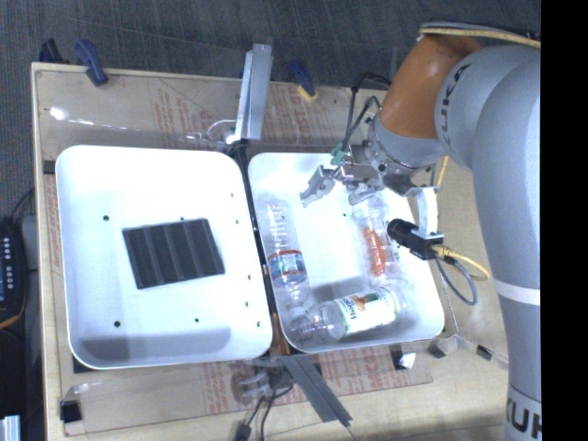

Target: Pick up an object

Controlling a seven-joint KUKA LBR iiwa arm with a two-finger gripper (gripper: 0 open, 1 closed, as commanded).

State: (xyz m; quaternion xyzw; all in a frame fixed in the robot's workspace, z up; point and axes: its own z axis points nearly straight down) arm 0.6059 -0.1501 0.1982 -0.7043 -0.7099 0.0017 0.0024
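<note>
Bottles in right bin point(418, 315), end effector point(333, 178) poised over bin's far end — fingers spread, nothing between them. Orange-labelled clear bottle point(377, 242) lies just below and right of end effector; blue-labelled bottle point(285, 260) below and left, along bin's left wall; green-labelled bottle point(354, 312) farther below, at near wall. Left bin point(92, 177), well left of end effector, holds dark ribbed block point(173, 252) — both bins on counter point(110, 95).

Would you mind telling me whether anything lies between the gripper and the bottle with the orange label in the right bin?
Nothing visible does. The gripper hangs over the right bin, and the bottle with the orange label lies just below it, uncovered. The other two bottles lie apart, toward the bin's left wall and near edge.
</note>
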